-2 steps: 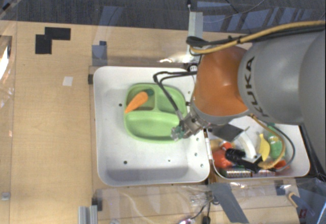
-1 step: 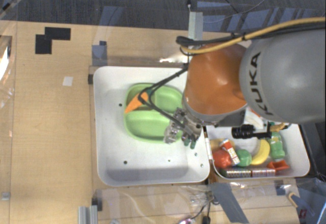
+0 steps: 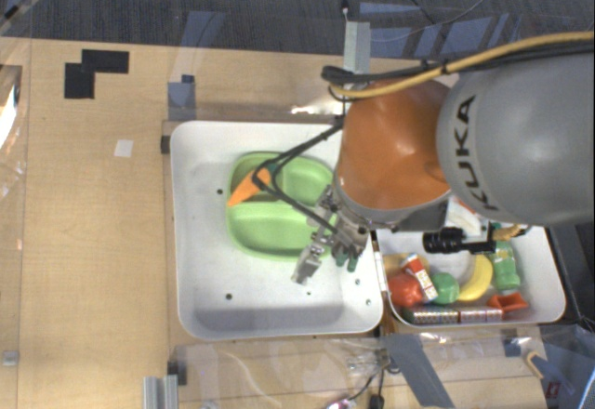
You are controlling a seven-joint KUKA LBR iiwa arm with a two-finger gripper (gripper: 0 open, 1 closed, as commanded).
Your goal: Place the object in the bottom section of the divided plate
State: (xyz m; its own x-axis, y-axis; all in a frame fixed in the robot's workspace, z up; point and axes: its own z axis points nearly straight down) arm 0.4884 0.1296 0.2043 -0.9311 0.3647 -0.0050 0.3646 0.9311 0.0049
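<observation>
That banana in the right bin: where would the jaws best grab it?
Probably across the banana's middle, coming straight down from above. It lies curved between a green toy and a green ball, so its narrow width is easiest to span, though the neighbours leave little room.

Green divided plate (image 3: 270, 221), orange piece (image 3: 247, 191) (carrot-like), white bins (image 3: 200, 240), grey-orange arm (image 3: 446, 151)

A robotics lab is indicated. A wooden bench (image 3: 84, 240) is fitted with two white bins (image 3: 200, 305) held by metal brackets (image 3: 181, 98) at their corners. A KUKA-branded arm (image 3: 521, 138) is seen, cables (image 3: 483, 49) are strung above it, and black markers (image 3: 93, 71) are stuck near the bench's far left corner.
</observation>
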